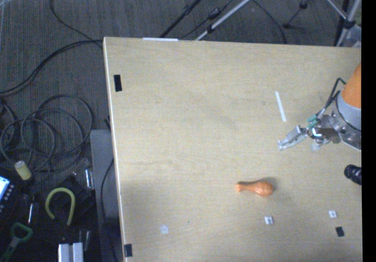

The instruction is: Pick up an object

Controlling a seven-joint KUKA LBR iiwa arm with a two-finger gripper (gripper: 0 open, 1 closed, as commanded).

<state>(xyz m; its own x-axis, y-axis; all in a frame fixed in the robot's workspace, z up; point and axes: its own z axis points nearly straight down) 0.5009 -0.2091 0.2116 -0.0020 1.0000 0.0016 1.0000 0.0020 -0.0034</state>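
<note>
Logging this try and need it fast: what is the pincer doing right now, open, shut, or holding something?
Pincer: open, nothing between its fingers; the orange object lies on the bench apart from it.

We see even, fairly dim light over the pale bench (205,108), with no glare. The picture is soft and grainy throughout. A faint shadow darkens the bench's lower left part.

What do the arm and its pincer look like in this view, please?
The pincer has pale, silvery metal fingers on a grey metal body with a small teal-green part. Above it is the grey wrist and the orange band. A thin dark cable loops beside the wrist.
</note>
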